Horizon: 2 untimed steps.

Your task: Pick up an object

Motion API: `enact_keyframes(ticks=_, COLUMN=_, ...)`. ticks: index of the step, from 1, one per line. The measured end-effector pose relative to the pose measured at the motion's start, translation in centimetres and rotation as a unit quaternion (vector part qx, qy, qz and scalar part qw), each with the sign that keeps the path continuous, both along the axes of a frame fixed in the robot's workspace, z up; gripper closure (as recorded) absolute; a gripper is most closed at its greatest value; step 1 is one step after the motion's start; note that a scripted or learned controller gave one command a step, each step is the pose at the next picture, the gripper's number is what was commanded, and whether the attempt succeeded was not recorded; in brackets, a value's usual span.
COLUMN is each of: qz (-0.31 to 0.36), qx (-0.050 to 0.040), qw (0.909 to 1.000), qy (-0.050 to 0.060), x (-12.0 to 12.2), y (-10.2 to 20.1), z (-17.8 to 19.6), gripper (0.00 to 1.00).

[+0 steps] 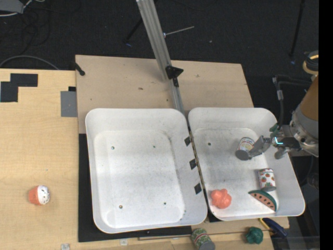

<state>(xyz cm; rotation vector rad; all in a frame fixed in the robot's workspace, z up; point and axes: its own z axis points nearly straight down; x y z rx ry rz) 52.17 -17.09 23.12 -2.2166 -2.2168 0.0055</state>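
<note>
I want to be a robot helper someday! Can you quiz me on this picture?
1. True or false: the watermelon slice lies in the right bin.
2. Which thing sits nearest the claw? A) red ball B) silver can C) strawberry cup
3. Fill in: the orange-and-white ball rests on the wooden ____, outside both bins.

Key: 1 true; 2 B; 3 table.

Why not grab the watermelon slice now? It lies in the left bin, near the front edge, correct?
Not quite: the camera view shows the watermelon slice in the right bin, near its front edge, beside the orange-red toy. The left bin does not hold it.
</note>
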Motion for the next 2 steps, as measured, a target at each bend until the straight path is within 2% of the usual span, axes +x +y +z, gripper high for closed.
enact_keyframes(ticks=1, qz=-0.001, qx=-0.0005, qw=1.0000, qy=-0.002, x=0.1, y=-0.1, z=0.2, gripper=0.00)
enact_keyframes(ticks=2, qz=0.000, qx=0.0002, qw=1.0000, qy=0.000, x=-0.1, y=0.4, z=-4.2, gripper=0.00)
